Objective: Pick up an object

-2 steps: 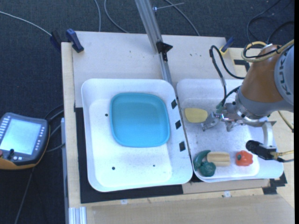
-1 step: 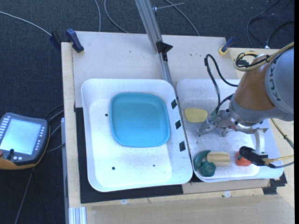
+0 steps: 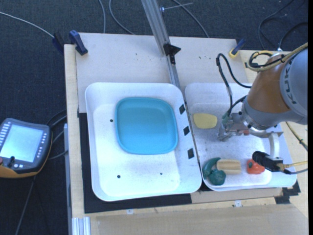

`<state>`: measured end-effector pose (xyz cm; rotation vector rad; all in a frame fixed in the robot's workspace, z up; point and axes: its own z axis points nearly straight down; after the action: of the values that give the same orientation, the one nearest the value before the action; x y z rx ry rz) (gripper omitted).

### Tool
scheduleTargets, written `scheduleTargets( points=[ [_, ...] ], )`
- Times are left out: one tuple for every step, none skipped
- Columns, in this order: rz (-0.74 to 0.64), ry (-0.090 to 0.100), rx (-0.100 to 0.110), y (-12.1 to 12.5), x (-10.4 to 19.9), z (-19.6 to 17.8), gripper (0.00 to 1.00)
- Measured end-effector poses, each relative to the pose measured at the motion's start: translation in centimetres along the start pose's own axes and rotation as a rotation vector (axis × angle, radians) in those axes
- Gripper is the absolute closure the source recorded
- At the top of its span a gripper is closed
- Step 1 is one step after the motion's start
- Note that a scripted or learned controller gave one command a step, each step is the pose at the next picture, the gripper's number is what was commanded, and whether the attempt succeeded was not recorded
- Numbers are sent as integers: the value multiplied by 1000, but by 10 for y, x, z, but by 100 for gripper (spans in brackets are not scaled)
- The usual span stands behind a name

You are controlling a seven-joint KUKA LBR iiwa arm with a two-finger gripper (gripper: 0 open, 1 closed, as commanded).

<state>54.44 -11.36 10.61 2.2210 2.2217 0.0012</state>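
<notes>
Dark grey carpet crossed by black cables surrounds the pale wooden counter (image 3: 127,58), which carries two shallow white bins side by side. At nine o'clock in the view, the larger left bin (image 3: 98,146) holds a square turquoise plastic plate (image 3: 146,125) lying flat near its middle. At three o'clock, the right bin (image 3: 210,94) contains several small objects: a flat yellow rounded piece (image 3: 205,120) near the bin's left wall, toward its ten o'clock part; a dark green lumpy toy (image 3: 214,170) at its seven o'clock corner; a tan rectangular block (image 3: 229,166) touching the green toy's right side; and a small red-orange round toy (image 3: 254,167) at about five o'clock, apart from the block. The grey arm with its orange band (image 3: 274,89) reaches in from the three o'clock side, and the tool (image 3: 226,133) hangs over bare bin floor in the middle of the right bin, just beside the yellow piece at that piece's four o'clock, with nothing visible between its fingers; how wide they stand I cannot tell. A metal pole (image 3: 156,26) runs from twelve o'clock down to the gap between the bins. A handheld control pendant with a pale screen (image 3: 22,146) lies on the carpet at nine o'clock, off the counter.
</notes>
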Motion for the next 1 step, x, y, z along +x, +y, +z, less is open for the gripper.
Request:
scheduleTargets(
  points=[
    [0, -1, -5, 7, 0, -61, 100]
  ],
)
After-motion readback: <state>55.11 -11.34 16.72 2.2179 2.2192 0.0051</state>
